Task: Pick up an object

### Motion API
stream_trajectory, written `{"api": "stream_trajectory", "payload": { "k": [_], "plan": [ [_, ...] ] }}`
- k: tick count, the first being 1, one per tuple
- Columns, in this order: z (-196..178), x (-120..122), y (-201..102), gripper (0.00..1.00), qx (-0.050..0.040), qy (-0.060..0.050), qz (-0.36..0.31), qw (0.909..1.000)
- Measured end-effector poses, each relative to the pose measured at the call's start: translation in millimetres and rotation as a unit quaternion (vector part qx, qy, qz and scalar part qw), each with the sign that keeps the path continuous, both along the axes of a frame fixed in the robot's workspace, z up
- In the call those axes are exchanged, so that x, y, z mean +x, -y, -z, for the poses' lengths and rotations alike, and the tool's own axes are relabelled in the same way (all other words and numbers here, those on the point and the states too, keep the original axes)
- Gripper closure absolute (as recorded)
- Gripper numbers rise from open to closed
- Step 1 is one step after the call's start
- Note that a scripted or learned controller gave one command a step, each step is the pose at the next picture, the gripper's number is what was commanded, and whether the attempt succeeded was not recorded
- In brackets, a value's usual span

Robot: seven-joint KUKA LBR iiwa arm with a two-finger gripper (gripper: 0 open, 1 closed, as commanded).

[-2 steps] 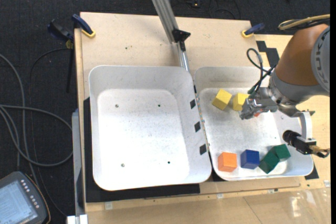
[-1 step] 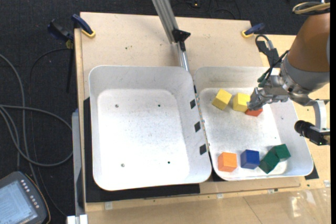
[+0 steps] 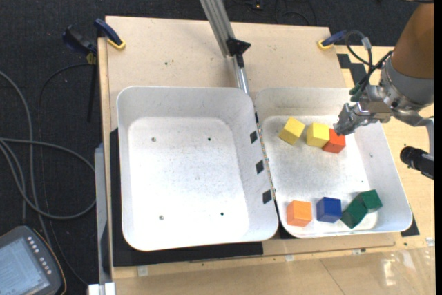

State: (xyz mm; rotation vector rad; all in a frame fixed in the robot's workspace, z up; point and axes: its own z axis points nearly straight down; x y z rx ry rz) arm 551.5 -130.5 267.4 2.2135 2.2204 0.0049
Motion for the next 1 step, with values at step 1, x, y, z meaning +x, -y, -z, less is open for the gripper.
{"api": "stream_trajectory", "payload": {
  "k": [1],
  "plan": [
    [11.1, -6.2, -53.8, 1.0, 0.002, -0.004, -0.002, 1.0]
  ]
}}
